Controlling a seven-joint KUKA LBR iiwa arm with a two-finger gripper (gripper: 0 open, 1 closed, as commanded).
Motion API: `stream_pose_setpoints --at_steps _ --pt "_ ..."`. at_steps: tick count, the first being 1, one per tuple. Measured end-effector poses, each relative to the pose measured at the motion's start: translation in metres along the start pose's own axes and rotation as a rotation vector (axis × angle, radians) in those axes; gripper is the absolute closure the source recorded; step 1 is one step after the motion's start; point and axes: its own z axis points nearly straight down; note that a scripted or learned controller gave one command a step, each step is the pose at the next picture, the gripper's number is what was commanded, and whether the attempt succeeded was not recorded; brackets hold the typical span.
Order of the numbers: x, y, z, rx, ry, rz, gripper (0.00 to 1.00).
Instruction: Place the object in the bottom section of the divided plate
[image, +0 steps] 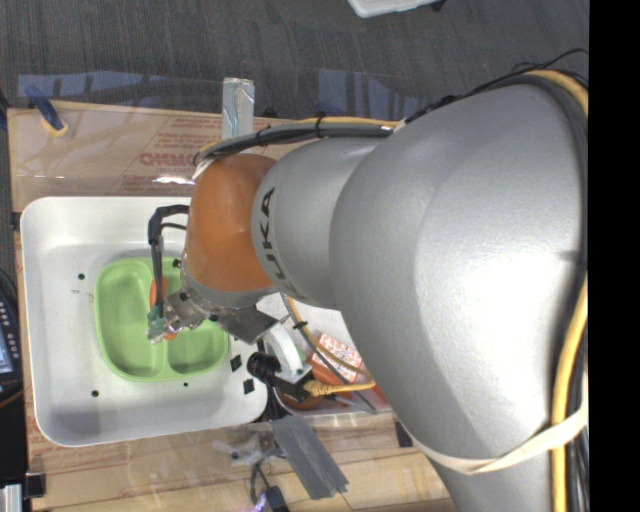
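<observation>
One green divided plate in one white bin; fingers over it, grip unclear

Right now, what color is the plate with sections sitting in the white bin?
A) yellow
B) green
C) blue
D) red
B: the divided plate is light green against the white bin, with the arm's gripper over it.

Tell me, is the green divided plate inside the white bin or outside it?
Inside: the green divided plate lies flat on the floor of the left white bin.
</observation>
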Motion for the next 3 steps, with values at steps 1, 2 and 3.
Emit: stream_pose_setpoints --at_steps 1,2,3 --pt "-0.053 -0.019 -0.088 -0.002 -0.002 -0.191 1.00" --pt "0.021 0.007 -0.048 0.005 0.001 0.133 1.00" --pt "0.026 -0.028 -0.078 0.002 0.001 -0.233 1.00"
